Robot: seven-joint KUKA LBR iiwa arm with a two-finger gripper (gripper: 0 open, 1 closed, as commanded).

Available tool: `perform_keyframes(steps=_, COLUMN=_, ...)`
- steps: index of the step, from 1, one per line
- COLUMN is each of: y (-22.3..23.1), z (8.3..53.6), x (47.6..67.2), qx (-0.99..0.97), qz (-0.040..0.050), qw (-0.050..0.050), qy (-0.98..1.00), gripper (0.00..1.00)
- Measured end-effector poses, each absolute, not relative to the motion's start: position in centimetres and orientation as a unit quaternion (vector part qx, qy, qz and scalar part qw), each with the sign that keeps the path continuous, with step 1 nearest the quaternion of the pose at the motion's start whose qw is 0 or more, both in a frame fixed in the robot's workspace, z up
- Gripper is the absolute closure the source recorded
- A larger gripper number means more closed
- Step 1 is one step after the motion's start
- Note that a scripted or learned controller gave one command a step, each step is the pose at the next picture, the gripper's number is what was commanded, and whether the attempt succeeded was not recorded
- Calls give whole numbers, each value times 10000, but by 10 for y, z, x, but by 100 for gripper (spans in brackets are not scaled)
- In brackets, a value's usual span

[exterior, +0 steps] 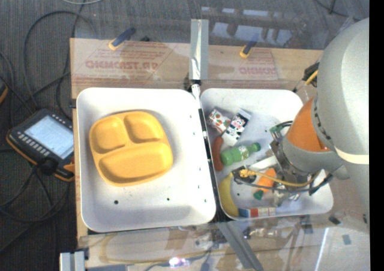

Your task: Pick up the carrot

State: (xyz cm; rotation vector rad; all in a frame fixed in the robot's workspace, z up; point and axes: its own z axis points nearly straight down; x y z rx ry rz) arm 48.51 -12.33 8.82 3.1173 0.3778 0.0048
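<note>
The carrot (267, 174), a small orange toy piece with a green end, lies in the lower middle of the right bin (288, 99). The gripper (279, 183) is lowered into that bin right beside the carrot, on its right. The grey wrist and orange band (303, 132) cover part of the bin's right side. The wrist and cables hide much of the carrot, and I cannot see whether the gripper touches it.
The right bin also holds a green bottle (240, 153), a red item (218, 142), small printed boxes (228, 122), a banana (226, 195) and a flat coloured item (259, 211). A yellow divided plate (131, 147) sits in the left bin (90, 204).
</note>
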Motion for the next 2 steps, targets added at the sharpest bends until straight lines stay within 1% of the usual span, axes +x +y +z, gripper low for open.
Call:
perform_keyframes(steps=1, y=-123, z=96, x=486, qx=9926, qz=9, qw=9, qy=1215, gripper=100)
perform_keyframes(steps=2, y=-61, z=193, x=493, qx=9847, qz=-44, qw=6, qy=1743, gripper=100)
